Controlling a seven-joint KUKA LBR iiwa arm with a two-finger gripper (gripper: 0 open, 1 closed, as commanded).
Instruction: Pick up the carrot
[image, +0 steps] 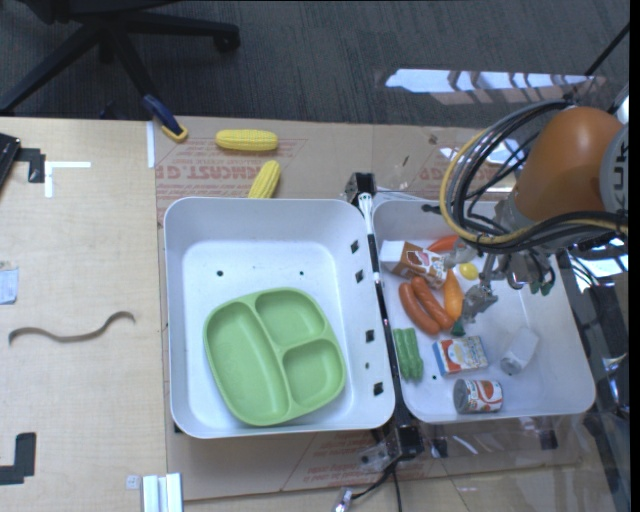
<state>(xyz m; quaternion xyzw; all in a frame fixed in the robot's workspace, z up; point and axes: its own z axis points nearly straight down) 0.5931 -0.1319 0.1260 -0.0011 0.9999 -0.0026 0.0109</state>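
Carrot lay in right bin, upright-ish, touching right side of sausages. Gripper hung just right of carrot, tips low; jaw gap could not be told, nothing seen between them. Carton above carrot, can well below, green divided plate far left in other bin.

Two white bins; one green divided plate; two corn cobs; one carrot; two sausages; one can; two cartons.
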